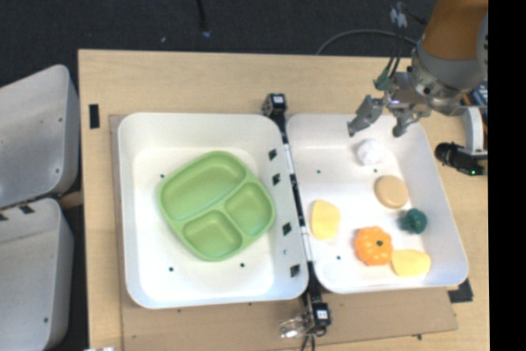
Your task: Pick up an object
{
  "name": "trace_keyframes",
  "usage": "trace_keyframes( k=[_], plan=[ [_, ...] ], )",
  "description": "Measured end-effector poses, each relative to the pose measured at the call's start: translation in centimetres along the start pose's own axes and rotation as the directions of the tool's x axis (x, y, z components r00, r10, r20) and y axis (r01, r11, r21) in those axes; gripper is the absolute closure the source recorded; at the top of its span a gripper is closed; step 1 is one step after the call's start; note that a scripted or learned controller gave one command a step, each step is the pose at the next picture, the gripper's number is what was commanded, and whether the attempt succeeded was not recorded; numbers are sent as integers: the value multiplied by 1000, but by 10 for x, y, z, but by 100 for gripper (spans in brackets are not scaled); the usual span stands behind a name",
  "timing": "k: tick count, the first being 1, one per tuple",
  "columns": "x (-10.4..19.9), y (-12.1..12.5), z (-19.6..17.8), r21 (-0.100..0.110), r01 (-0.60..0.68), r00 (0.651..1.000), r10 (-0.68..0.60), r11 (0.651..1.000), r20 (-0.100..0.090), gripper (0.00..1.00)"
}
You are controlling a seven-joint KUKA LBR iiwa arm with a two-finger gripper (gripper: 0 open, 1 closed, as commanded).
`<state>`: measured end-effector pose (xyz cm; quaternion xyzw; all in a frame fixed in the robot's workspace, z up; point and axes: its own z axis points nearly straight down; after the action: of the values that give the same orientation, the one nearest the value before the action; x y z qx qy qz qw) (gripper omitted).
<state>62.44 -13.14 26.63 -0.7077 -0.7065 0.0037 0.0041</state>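
Overhead, the gripper point(383, 122) hangs spread above a white object point(369, 151).

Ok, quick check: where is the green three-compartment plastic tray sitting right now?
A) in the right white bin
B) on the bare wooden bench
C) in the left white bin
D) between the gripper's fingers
C: the green three-compartment plastic tray lies flat on the floor of the left white bin, apart from the food-shaped pieces in the right white bin.
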Motion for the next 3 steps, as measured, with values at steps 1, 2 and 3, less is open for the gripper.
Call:
trace_keyframes(
  k=[1,2,3],
  plan=[
    [0,2,-7,-12,2,1000,-2,1000,1,0],
    [-3,3,56,-7,0,1000,0,1000,2,0],
    [-4,11,102,-9,-2,1000,2,1000,2,0]
  ],
)
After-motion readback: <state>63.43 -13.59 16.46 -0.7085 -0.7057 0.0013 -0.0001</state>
